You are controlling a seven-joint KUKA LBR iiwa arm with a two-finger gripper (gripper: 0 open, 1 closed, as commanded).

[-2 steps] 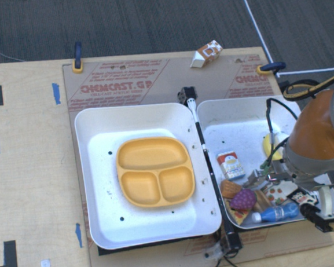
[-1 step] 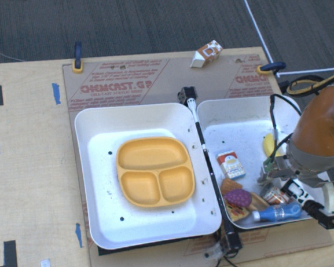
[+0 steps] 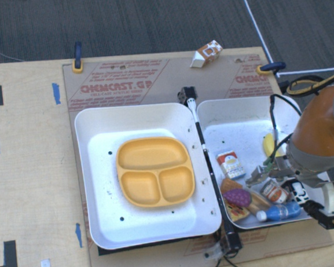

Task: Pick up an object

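Claw [image 3: 268,180] state unclear, hovering over small can [image 3: 274,191]; blue bottle [image 3: 279,212] just beside.

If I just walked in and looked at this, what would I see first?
Probably the big yellow divided plate, lying alone in the middle of the left white bin. Next, the robot arm's bright orange band at the right, above the right bin, where a jumble of small things sits: a purple bunch of toy grapes, a blue-capped bottle and a small red and white carton.
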